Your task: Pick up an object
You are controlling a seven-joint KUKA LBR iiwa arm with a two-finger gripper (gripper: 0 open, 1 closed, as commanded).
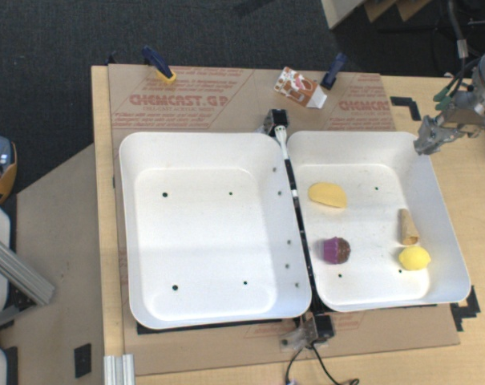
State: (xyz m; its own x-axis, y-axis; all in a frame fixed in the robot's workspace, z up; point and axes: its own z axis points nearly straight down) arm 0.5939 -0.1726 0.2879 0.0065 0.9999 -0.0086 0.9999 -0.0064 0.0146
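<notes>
The right bin (434,207) holds several small objects. A pale yellow oval piece (328,195) lies near its left wall, with a purple round object (335,250) below it. A tan stick-like piece (407,227) lies toward the right, and a yellow lemon-like ball (414,258) sits just below it. My gripper (427,140) hangs at the bin's far right corner, above the rim and well away from all the objects. Nothing shows in its grasp.
The left bin (146,215) lies beside the right one, and a black strip (292,191) runs where they meet. A red and white packet (300,87) and two blue clamps (158,64) (334,69) sit on the cardboard behind the bins.
</notes>
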